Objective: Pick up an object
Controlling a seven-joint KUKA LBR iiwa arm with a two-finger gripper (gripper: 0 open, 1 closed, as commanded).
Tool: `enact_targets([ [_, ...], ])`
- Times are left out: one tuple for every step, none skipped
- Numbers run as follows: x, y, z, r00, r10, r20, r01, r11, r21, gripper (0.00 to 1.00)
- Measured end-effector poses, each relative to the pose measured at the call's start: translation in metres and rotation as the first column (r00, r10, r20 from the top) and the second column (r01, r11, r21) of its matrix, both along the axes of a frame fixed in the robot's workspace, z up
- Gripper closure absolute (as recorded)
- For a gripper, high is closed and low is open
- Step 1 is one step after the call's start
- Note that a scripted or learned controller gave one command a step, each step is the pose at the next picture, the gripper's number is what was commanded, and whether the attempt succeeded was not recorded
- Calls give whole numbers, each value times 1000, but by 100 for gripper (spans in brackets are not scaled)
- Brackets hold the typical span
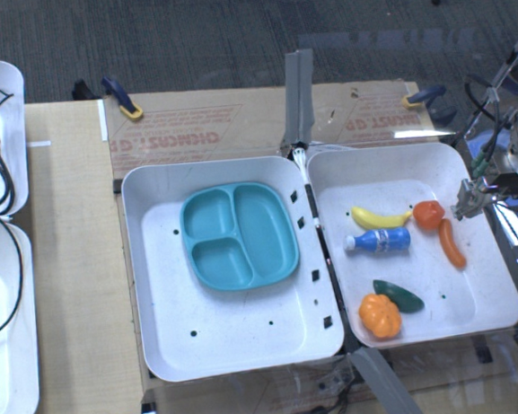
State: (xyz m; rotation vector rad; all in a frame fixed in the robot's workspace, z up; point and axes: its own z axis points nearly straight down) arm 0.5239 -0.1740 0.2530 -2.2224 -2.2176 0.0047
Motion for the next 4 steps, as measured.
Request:
enact_targets([
  [4, -28, 96, 1000, 2, 2, -2, 1000, -1, 100],
  [-6, 4, 16, 1000, 5, 0, -5, 1000, 0, 100],
  [14, -33, 114, 1000, 4, 3, -4, 1000, -2, 100],
  [-9, -7, 29, 1000, 1, 0, -1, 1000, 0, 100],
])
